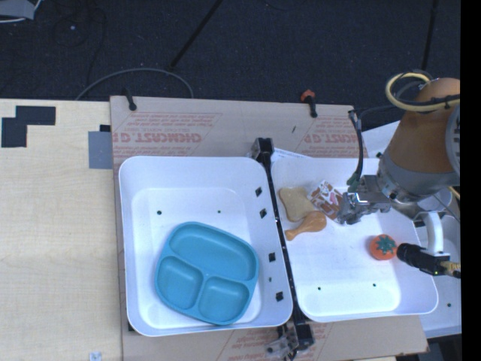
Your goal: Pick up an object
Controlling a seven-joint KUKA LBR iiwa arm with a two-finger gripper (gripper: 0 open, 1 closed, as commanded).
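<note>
The crinkled snack packet (325, 195) lies far in the right bin (376, 295), beside 2 tan toy foods. The gripper (350, 208) touches its right edge; I cannot tell its jaw opening. Centre over the packet before closing.

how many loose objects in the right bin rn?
4, maybe more behind the gripper: tan piece, drumstick, patterned packet by the gripper, orange-green ball near the right wall.
</note>
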